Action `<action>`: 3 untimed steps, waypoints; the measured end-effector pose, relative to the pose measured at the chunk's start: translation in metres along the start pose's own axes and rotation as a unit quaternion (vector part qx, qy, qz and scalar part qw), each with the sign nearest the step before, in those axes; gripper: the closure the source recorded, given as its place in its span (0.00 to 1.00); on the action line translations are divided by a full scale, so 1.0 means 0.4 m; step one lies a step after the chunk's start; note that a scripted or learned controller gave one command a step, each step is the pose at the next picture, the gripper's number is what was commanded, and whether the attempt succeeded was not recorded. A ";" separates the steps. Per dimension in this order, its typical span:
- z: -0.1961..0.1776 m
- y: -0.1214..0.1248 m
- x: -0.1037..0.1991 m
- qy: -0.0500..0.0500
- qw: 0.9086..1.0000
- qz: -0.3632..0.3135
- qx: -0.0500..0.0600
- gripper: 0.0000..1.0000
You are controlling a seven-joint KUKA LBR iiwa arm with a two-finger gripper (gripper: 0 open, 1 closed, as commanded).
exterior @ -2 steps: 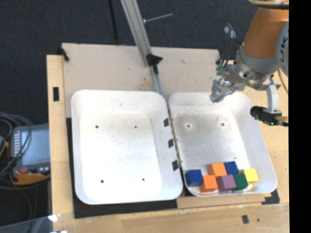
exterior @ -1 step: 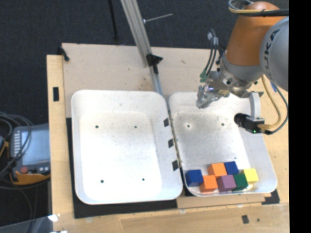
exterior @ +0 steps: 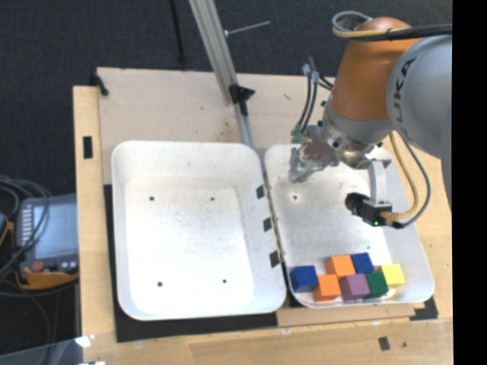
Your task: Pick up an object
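On the bench [exterior: 90, 204], the left bin [exterior: 190, 226] sits beside the right bin [exterior: 304, 211]. The pincer [exterior: 303, 166] hangs at its twelve o'clock corner (open or closed: cannot tell). Blocks [exterior: 348, 277] cluster at its six o'clock edge.

Robotics lab: bench [exterior: 87, 204], aluminium camera mast [exterior: 215, 48], control pendant [exterior: 46, 238], cables [exterior: 11, 196].
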State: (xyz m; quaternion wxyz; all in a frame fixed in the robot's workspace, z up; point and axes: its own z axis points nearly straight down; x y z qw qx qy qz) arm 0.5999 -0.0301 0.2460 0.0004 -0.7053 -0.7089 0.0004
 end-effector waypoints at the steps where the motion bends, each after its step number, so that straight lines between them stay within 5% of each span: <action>1: -0.010 -0.043 0.106 0.001 1.000 -0.001 0.000 1.00; 2: 0.012 -0.088 0.210 0.000 1.000 0.000 0.000 1.00; 3: 0.012 -0.087 0.206 0.001 1.000 0.002 -0.001 0.00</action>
